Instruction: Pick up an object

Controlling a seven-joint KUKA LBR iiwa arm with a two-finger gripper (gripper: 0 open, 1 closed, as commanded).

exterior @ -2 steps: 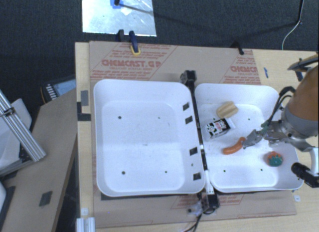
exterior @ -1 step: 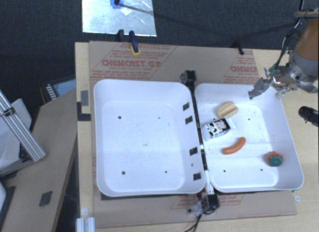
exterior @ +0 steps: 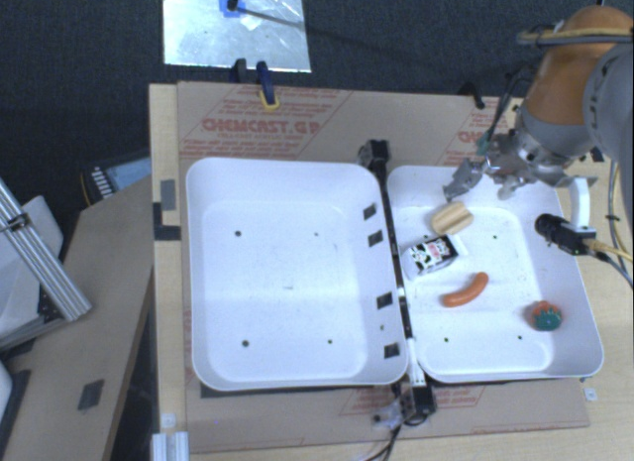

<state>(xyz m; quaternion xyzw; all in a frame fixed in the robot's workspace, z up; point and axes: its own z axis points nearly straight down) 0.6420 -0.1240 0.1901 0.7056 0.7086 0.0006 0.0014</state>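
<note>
site was a robotics lab bench, industrial arm (exterior: 570, 82) reached over a white bin (exterior: 485, 345), second white bin (exterior: 287, 281) alongside, printed cardboard sheet (exterior: 297, 122) lay underneath, aluminium framing rail (exterior: 40, 261) stood at left, dark carpet (exterior: 79, 53) around

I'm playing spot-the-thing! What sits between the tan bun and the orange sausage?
A small black-and-white packet lies between the tan bun and the orange sausage, as the camera view shows.

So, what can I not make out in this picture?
Camera view:
- arm: cut off by the right edge.
- pack: print too small to read.
- green toy: too small and blurred to identify.
- right bin: part of its far rim is hidden behind the end effector.
</note>
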